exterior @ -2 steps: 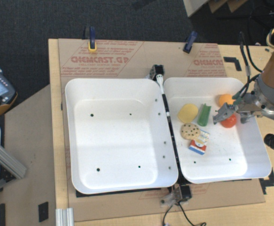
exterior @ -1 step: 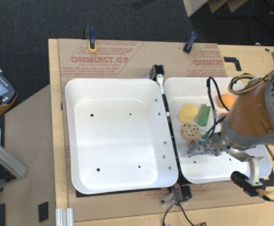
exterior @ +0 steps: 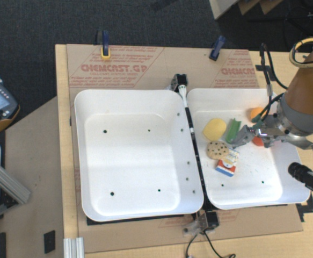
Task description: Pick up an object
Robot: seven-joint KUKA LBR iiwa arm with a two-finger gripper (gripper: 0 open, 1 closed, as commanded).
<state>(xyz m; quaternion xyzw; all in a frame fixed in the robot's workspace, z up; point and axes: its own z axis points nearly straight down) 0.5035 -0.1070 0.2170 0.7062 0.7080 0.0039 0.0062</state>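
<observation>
The right bin [exterior: 263,190] holds several small items. A yellow rounded piece [exterior: 215,128] lies next to a green block [exterior: 233,129]. Just below them are a brown speckled cookie [exterior: 217,150] and a small red, white and blue box [exterior: 226,167]. An orange piece [exterior: 256,113] sits at the back right, and a small red piece [exterior: 259,141] lies under the wrist. My gripper [exterior: 244,137] reaches in from the right and hangs low over the bin, its tip right beside the lower edge of the green block. Whether it touches the block is hidden.
The left bin [exterior: 129,106] sits beside the right one, with a black divider strip [exterior: 191,138] between them. Blue clamps [exterior: 104,41] [exterior: 217,47] hold the cardboard base at the back. The arm's orange band [exterior: 309,87] rises over the right bin's far right side.
</observation>
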